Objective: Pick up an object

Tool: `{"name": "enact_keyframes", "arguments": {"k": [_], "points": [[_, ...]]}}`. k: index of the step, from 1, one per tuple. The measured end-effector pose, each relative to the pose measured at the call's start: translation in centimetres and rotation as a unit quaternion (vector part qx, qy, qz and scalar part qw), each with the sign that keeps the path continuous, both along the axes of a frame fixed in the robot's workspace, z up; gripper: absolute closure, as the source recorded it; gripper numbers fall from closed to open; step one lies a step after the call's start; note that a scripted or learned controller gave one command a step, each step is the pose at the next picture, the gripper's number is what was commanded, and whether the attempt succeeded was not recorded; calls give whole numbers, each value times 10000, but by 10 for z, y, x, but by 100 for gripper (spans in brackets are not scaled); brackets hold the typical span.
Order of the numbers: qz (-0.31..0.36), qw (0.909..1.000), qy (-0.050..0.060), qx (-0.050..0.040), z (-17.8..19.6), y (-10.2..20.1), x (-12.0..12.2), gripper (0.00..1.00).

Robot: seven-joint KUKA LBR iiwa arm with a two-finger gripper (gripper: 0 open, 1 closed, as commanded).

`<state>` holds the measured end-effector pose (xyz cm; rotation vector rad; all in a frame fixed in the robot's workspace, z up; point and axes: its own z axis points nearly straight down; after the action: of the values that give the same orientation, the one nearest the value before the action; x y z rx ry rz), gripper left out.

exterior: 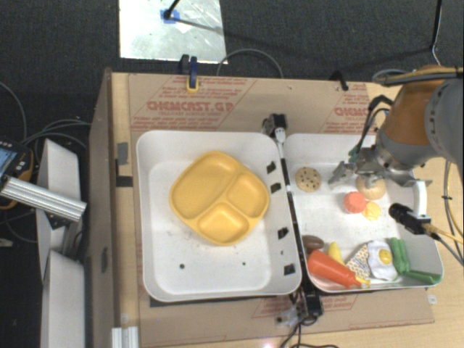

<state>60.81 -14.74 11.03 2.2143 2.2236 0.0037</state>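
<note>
The gripper (370,183) hangs low over the back of the right bin (319,154), and a small round tan object (372,188) sits right under it, at the fingertips; whether the fingers are spread or closed on it cannot be told from this slanted view, since the wrist body covers them. That tan piece is pale, rounded and partly hidden by the gripper. Touching it on the near-left lies a round orange-red piece (354,201), and a small yellow piece (372,210) rests just beside both, so the three form a tight cluster that crowds the fingertips.

Left of the cluster, apart from it, a speckled cookie (308,179) lies flat near the wall between the bins. Along the near edge of the right bin lie a dark brown piece (313,242), an orange carrot (332,267), a small yellow item (334,251), a fried egg (380,256) and green pods (409,262), packed close together. A black cylindrical part (407,219) juts over the bin's right rim near the arm (417,122).

The left bin (156,267) holds a yellow divided plate (219,196), set at a tilt.
</note>
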Motion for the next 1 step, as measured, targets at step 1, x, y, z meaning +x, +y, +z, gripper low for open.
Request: {"name": "enact_keyframes", "arguments": {"k": [1], "points": [[-19, 10000, 13, 1, -26, -16, -29, 0]]}}
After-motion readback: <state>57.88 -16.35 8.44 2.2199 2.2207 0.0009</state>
